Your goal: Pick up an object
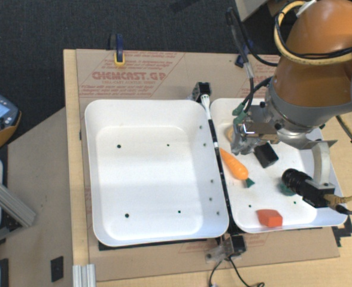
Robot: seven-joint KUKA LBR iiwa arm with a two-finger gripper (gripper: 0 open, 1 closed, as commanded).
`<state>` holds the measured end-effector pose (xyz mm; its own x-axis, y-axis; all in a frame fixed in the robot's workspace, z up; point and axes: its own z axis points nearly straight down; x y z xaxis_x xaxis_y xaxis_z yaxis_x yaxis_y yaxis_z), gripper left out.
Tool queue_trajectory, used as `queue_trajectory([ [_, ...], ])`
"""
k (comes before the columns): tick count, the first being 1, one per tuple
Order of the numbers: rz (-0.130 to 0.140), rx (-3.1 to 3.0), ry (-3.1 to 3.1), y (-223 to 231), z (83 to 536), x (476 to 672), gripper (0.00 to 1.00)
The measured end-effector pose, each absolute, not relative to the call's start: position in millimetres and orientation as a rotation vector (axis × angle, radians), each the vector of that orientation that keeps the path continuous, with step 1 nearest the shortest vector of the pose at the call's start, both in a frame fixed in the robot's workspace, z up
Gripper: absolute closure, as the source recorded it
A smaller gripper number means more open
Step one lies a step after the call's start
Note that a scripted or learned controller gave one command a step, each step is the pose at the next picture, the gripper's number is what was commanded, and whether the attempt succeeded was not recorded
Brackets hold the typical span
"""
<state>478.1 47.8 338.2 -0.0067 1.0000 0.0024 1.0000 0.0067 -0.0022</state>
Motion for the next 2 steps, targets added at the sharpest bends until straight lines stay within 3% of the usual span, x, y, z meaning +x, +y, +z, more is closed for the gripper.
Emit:
queue_trajectory([
  [1, -0.026, -2.223, -2.235, 78, 475, 480.4, 1.00],
  [2, 0.021, -2.219, -2.211, 59, 332, 477.5, 1.00],
])
